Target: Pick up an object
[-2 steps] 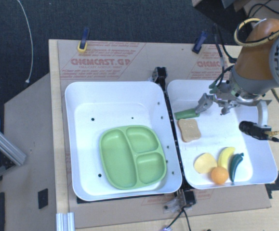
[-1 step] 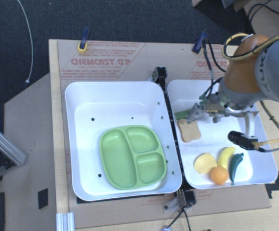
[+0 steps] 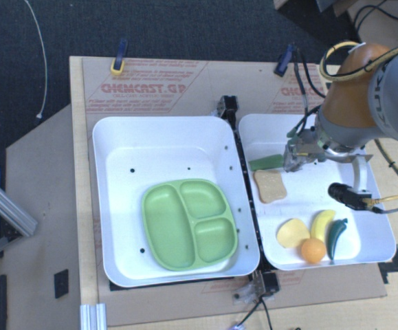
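Note:
The right bin point(image 3: 370, 249) holds a tan slice of toast point(image 3: 271, 185) near its left wall and a flat green strip point(image 3: 265, 161) just above the toast. Along the bin's front lie a pale yellow round piece point(image 3: 292, 233), a yellow banana point(image 3: 322, 224), an orange point(image 3: 313, 251) and a dark green pepper point(image 3: 336, 236). My gripper point(image 3: 296, 158) hangs low over the bin's left half, at the right end of the green strip and just above the toast's upper right corner. The wrist hides the tips.
The left bin point(image 3: 116, 150) holds a light green divided plate point(image 3: 188, 223). A black ridge point(image 3: 243, 184) runs between the two bins. A black cable part point(image 3: 350, 196) hangs from the arm over the right bin. Blue and yellow clamps point(image 3: 119, 56) hold the cardboard at the back.

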Robot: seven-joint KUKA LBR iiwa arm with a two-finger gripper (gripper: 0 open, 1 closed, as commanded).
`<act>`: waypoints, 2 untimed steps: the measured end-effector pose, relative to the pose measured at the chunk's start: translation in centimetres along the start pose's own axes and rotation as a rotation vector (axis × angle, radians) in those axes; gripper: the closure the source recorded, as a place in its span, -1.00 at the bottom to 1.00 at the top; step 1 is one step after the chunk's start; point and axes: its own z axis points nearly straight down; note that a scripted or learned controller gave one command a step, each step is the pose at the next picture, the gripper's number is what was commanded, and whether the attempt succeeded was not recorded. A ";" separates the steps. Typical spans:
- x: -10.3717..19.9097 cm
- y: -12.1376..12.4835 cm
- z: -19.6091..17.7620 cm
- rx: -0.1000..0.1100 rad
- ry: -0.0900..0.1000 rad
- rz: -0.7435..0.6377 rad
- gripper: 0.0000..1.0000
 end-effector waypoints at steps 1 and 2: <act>0.8 0.6 -4.9 -0.006 -0.001 -0.003 1.00; 1.0 0.3 -11.2 -0.008 -0.002 -0.003 1.00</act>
